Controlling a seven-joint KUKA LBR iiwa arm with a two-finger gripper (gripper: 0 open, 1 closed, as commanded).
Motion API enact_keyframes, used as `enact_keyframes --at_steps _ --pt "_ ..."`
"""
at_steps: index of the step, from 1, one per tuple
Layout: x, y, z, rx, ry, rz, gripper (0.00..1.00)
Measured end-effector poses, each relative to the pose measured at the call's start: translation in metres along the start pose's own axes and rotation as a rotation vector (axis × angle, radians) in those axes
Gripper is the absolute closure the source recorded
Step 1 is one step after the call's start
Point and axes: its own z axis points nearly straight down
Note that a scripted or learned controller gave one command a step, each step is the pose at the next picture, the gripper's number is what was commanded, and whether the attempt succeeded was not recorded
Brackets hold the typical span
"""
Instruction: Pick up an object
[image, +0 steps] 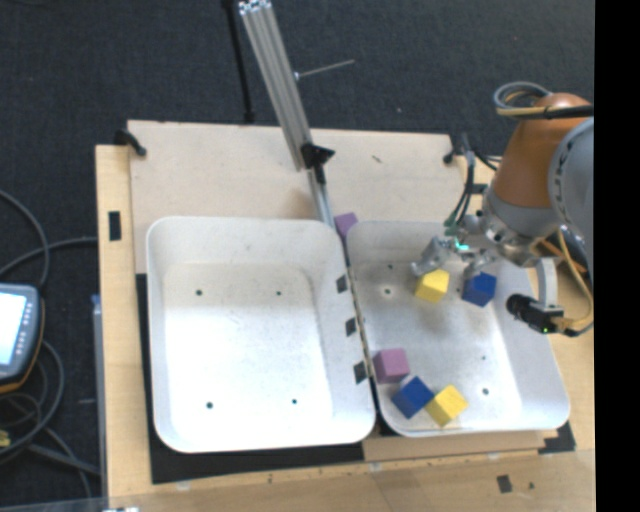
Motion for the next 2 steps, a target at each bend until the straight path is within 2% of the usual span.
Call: enact_keyframes --at_steps 1,2 --pt "0.017 0.000 0.059 -0.001 -0.004 -0.008 0.00" --pt "0.015 0.001 0.047 -0.003 -0.002 -0.005 1.00"
